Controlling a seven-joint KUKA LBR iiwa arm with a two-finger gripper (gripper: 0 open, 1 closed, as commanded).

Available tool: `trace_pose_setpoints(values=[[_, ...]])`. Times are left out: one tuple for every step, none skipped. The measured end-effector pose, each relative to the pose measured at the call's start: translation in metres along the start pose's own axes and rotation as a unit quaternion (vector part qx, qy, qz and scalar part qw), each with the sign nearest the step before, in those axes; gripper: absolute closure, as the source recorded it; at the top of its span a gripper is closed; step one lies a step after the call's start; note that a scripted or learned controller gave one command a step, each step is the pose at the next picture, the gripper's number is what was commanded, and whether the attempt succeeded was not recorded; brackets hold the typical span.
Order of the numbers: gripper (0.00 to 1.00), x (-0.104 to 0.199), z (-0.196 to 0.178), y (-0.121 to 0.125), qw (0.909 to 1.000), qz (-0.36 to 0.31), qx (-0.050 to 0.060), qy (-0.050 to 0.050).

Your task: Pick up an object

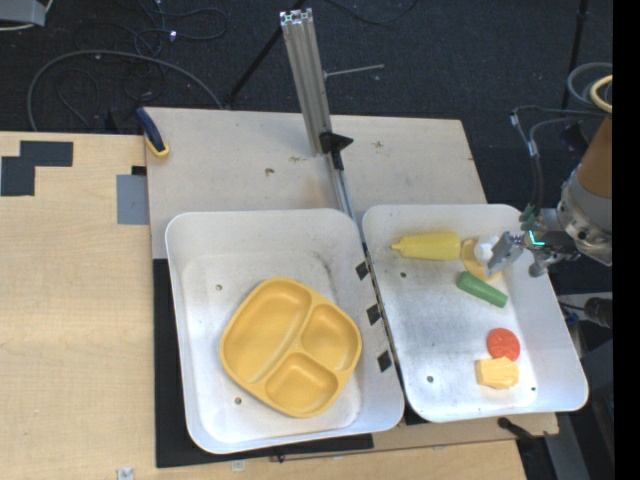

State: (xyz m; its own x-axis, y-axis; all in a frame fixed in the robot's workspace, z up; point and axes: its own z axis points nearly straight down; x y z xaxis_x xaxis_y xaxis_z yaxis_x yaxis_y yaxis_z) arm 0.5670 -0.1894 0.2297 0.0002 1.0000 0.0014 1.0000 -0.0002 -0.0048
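The right bin (pixel 440 368) holds several toy foods. A long yellow piece (pixel 428 246) lies near its far edge. A small pale item (pixel 477 256) sits just right of it, and a green stick (pixel 482 289) lies below that. Toward the front right are a red round piece (pixel 504 343) and a yellow chunk (pixel 497 372). My gripper (pixel 524 254) hangs over the bin's right rim, close to the pale item. Its fingers are spread, with nothing between them.
The left bin (pixel 200 268) carries a yellow divided plate (pixel 291 345). An upright aluminium post (pixel 308 78) rises behind the bins. Black clips (pixel 372 313) sit along the seam between the bins. A wooden bench top (pixel 70 318) lies to the left.
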Motion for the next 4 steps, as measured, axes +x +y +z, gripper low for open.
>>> trace_pose_setpoints(values=[[0.0,0.0,-0.001,0.001,1.0,0.0,-0.001,0.0],[0.0,-0.006,0.045,-0.002,1.0,0.0,0.001,0.0],[0.0,-0.005,0.11,-0.003,1.0,0.0,0.002,0.0],[0.0,-0.006,0.136,0.0,1.0,0.0,-0.003,0.0]])
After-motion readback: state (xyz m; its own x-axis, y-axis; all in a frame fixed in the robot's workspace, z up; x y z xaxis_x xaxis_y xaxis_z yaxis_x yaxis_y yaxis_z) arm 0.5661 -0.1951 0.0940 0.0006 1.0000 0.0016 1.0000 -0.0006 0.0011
